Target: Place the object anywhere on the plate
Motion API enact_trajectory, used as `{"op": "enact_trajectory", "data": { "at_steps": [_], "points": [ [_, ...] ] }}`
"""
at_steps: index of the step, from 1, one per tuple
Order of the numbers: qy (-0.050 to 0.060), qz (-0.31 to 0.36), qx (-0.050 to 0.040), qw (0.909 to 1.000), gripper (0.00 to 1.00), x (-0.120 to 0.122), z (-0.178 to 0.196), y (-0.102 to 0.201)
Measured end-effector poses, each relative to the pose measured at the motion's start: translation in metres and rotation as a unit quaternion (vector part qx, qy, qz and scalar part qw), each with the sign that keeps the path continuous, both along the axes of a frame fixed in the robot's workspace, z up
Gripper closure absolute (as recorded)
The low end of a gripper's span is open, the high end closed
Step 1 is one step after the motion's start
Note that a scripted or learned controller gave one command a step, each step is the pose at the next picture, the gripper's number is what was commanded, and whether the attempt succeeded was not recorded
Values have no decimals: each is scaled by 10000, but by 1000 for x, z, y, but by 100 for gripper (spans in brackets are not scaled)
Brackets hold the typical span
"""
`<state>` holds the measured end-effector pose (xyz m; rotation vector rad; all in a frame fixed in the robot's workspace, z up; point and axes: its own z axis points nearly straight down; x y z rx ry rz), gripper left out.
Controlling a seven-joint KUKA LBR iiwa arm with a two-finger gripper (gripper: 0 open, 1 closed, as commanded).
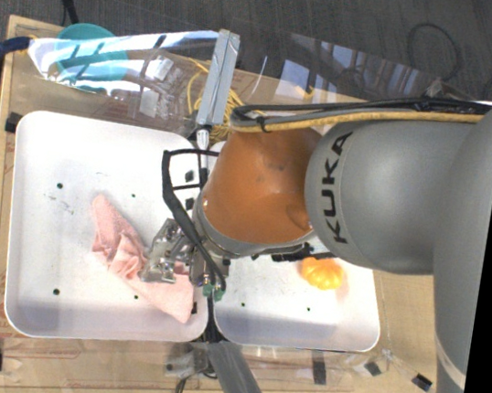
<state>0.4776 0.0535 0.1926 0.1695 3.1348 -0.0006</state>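
Observation:
A crumpled pink cloth (130, 258) lies in the left white bin (50, 206), stretching from the bin's middle toward its lower right corner. My gripper (165, 260) is low over the cloth's right part, its metal fingers touching or pressed into the fabric. An orange object (322, 273) sits in the right bin (300, 324), partly hidden under the arm. I see no plate among the things in view.
The big grey arm with its orange band (256, 193) covers most of the right bin. A clear plastic sheet and a teal object (88, 50) lie behind the left bin. Black cables loop beside the wrist.

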Motion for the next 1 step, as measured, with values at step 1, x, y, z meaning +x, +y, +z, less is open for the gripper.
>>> {"op": "enact_trajectory", "data": {
  "at_steps": [1],
  "points": [
    [30,-107,-1,9999,100,16,-56,78]
  ]
}}
